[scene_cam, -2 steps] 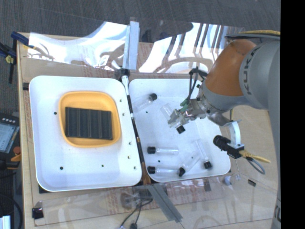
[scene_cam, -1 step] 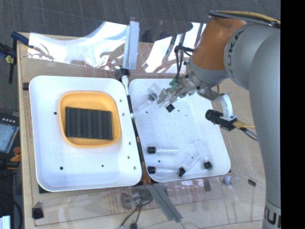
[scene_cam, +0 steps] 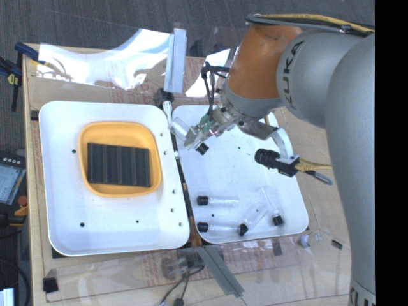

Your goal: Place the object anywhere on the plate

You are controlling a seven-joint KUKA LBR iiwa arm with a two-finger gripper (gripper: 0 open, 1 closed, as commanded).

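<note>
The jaws of the gripper (scene_cam: 194,139), whose state I cannot tell, hover above the right bin (scene_cam: 290,190), where clear black-capped tubes (scene_cam: 217,201) lie, apart from the yellow plate (scene_cam: 119,159) in the left bin (scene_cam: 54,190).

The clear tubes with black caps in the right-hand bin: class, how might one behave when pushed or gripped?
The clear tubes look round and slender, so one probably rolls when pushed. They seem small and likely light. Smooth walls may slip between fingers.
</note>
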